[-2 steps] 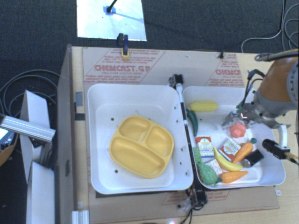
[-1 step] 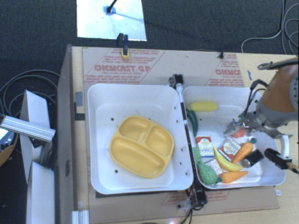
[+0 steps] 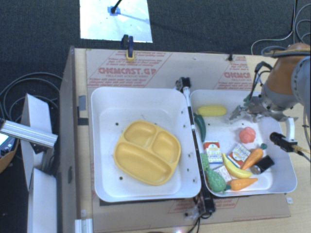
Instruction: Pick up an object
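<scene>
carrots [image 3: 243, 183]: 2 | banana [image 3: 232, 166]: 1 | cartons [image 3: 213, 152]: 2 | tray [image 3: 147, 152]: 1

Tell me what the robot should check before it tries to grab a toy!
1. Are there toys to pick? Ok: the right bin holds a yellow corn, a pink ball, a banana, two carrots and more.
2. Is the gripper over the toy bin? Ok: it hangs over the bin's far part, between the corn and the pink ball.
3. Is it already holding something? Cannot tell: that part is too small and blurry.
4. Is a toy standing alone? Ok: the corn and the pink ball have bare floor around them, while the near toys are piled together.
5. Is the yellow tray out of the way? Ok: it lies in the left bin.
</scene>
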Tool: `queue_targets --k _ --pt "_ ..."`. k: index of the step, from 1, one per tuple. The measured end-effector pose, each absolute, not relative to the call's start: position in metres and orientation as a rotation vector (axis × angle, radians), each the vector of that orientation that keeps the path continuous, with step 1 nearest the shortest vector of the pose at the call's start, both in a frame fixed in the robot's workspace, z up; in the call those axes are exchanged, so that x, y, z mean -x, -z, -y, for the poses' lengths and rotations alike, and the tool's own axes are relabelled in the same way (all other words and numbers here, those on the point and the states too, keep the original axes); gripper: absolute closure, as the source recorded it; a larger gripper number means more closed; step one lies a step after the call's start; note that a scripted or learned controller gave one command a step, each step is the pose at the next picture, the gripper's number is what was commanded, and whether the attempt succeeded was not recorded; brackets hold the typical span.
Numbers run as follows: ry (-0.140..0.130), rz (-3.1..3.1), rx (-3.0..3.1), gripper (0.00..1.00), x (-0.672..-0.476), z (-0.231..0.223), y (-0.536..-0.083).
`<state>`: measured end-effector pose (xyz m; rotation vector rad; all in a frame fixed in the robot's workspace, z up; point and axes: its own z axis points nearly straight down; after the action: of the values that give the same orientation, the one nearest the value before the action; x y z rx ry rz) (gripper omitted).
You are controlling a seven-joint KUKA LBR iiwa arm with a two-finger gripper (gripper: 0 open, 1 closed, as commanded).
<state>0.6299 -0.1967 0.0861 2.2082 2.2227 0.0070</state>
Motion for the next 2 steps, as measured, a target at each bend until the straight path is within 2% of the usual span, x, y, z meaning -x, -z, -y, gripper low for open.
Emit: queue_targets --k 1,2 --pt "0.001 -2.224 -2.223 0.0 -0.581 0.178 -0.084" --pt "-0.006 -2.224 -2.21 0.0 -0.631 0.177 -0.086"
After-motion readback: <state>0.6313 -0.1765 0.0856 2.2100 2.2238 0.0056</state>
